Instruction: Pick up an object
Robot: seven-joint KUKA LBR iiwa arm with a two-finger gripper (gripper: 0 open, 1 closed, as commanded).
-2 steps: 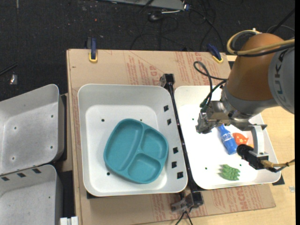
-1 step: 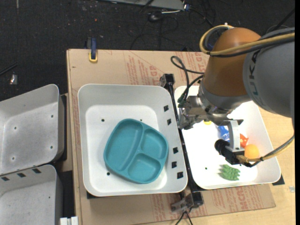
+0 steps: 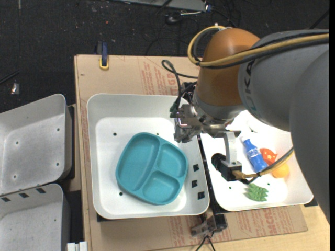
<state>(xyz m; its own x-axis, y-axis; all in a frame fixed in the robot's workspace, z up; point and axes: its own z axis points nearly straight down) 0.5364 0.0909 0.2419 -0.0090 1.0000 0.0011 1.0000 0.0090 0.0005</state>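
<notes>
A teal divided plate [image 3: 152, 169] lies flat in the left bin [image 3: 95, 140]. In the right bin [image 3: 296, 195] are a small blue bottle [image 3: 253, 155], an orange piece [image 3: 267, 154], a yellow piece [image 3: 281, 171] and a green leafy toy [image 3: 257, 192]. My gripper [image 3: 181, 132] hangs under the orange wrist band, above the left bin's right edge, just beyond the plate's upper right corner. I see nothing held in it. The arm hides much of the right bin's far side.
Both bins rest on a cardboard sheet [image 3: 131, 75] with a blue clamp [image 3: 104, 56] at its far left corner. White perforated panels [image 3: 31, 140] lie to the left of the bench. Cables run over the dark floor behind.
</notes>
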